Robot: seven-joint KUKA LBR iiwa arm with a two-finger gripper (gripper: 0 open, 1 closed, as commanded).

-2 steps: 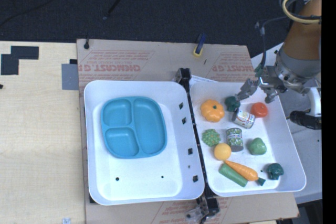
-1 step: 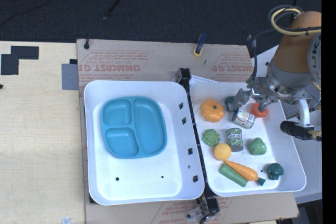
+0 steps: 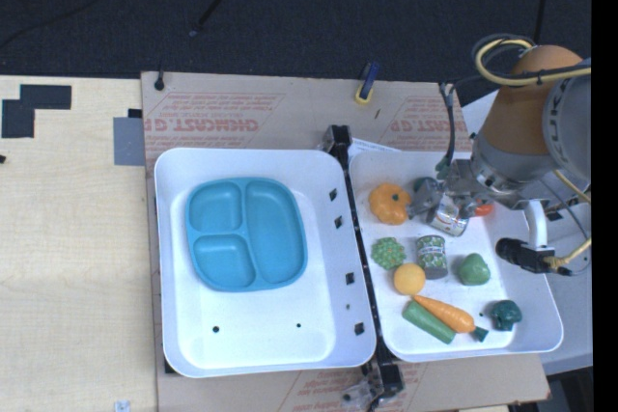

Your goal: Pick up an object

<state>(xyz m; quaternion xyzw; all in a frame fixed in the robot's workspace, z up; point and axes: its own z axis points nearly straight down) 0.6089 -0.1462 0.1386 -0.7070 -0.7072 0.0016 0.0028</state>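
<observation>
The right white bin (image 3: pixel 546 328) holds several toy foods. An orange pumpkin (image 3: pixel 390 203) lies at its upper left. Below it are a bumpy green vegetable (image 3: pixel 388 253), a small green-labelled can (image 3: pixel 432 257) and a green pepper (image 3: pixel 473 269). A yellow-orange ball (image 3: pixel 408 280), a carrot (image 3: pixel 444 312), a green cucumber (image 3: pixel 427 322) and a dark green broccoli (image 3: pixel 503 313) lie nearer the front. My gripper (image 3: pixel 439 205) is low in the bin's upper part, just right of the pumpkin and above the can. Nothing is visibly held.
The left white bin (image 3: pixel 183 323) holds a blue three-compartment plate (image 3: pixel 246 234). A black divider with clips (image 3: pixel 350 236) separates the bins. The arm's orange band (image 3: pixel 526 106) rises over the right bin's upper right corner. A blue and yellow clamp (image 3: pixel 366 84) sits on the cardboard behind.
</observation>
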